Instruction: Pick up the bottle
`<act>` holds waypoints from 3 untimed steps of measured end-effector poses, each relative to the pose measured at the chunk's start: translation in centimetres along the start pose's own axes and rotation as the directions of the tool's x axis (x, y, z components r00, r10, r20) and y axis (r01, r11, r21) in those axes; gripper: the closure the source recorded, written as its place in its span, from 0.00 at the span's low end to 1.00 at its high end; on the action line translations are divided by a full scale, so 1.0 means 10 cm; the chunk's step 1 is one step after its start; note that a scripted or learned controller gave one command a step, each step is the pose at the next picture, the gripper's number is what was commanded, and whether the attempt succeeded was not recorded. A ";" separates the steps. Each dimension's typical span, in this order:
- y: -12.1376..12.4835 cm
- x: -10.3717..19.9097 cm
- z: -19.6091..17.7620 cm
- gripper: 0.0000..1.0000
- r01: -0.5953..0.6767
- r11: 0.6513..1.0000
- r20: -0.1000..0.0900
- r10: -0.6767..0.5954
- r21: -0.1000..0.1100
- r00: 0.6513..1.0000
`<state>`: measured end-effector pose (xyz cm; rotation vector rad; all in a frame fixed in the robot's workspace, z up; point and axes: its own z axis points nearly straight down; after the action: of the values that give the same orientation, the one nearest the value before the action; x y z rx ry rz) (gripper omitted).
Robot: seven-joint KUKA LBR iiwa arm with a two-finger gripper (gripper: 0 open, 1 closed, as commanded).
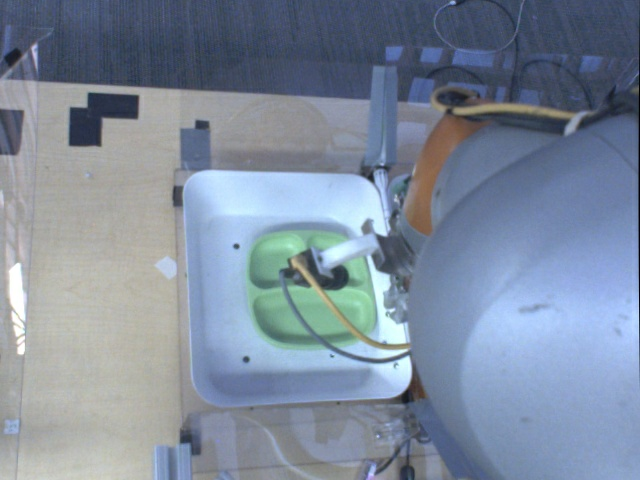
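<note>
A pale green, rounded plastic thing [300, 313], seemingly the bottle lying flat, rests in the middle of the left white bin [215, 268]. It has soft lobes and a groove across it. My gripper [388, 258] hangs at the bin's right side, over the green thing's right end. The wrist and the cables cover that end.
The arm's large grey body [530, 308] with its orange band [432, 183] covers the right of the view. Grey metal brackets [382, 118] stand at the bin's corners. Black tape marks [100, 118] lie on the wooden bench at the far left.
</note>
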<state>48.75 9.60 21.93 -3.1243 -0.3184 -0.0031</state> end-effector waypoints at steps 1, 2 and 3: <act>-0.11 0.02 0.33 1.00 0.002 1.000 0.002 -0.002 0.001 1.000; -0.22 0.03 0.66 1.00 0.003 1.000 0.003 -0.003 0.001 1.000; -0.39 0.12 0.10 1.00 0.002 1.000 0.000 -0.002 0.001 1.000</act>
<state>49.09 13.69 20.95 -3.1234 -0.3211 -0.0035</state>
